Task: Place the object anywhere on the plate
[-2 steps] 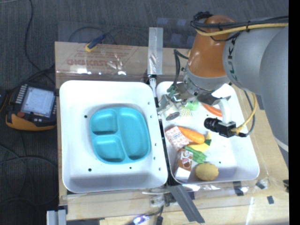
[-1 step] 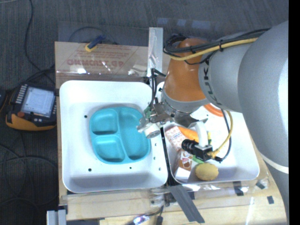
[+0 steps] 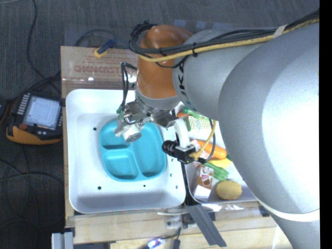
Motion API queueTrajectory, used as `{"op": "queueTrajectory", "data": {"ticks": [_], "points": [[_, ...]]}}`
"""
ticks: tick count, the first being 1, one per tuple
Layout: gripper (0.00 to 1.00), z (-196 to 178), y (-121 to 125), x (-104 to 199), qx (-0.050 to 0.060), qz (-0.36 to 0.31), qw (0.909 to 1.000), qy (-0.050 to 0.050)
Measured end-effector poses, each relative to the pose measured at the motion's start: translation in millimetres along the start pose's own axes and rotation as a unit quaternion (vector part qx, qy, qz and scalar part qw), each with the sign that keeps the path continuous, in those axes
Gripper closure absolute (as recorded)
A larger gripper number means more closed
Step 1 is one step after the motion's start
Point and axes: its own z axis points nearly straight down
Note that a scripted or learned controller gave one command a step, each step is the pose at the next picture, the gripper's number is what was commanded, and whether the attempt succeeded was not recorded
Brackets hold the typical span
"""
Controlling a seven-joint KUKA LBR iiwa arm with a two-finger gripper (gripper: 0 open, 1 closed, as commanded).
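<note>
The arm (image 3: pixel 249 87) is reaching in from the right and covering most of the right bin (image 3: pixel 207 193). Its orange band (image 3: pixel 158 66) is hanging over the far edge of the left bin (image 3: pixel 83 139). The gripper (image 3: pixel 129 128) is hovering over the far part of the plate (image 3: pixel 132 154), near the plate's far rim. Whether it is clenched or released cannot be told, and nothing can be made out in its grasp.

The blue plate, with three compartments, is lying in the middle of the left bin, slightly toward the bin's right wall. Its compartments are showing bare blue.

In the right bin, several things are lying close together by the left wall and the near edge: a carrot (image 3: pixel 215 152), a green-and-white packet (image 3: pixel 199 124) just beyond it, a yellow-green piece (image 3: pixel 218 167) just nearer, a potato (image 3: pixel 228 190) at the near edge, and a small carton (image 3: pixel 205 180) beside the potato. Which of these is the task's object cannot be told.

A pendant (image 3: pixel 36 118) is lying on the floor left of the bench. A cardboard sheet (image 3: pixel 98 66) is lying beyond the left bin.
</note>
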Motion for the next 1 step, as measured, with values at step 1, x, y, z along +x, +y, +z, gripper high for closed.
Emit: {"op": "queueTrajectory", "data": {"ticks": [1], "points": [[1.0, 5.4, -48.8, -16.5, 0.0, -0.107, 0.9943, -0.001]]}}
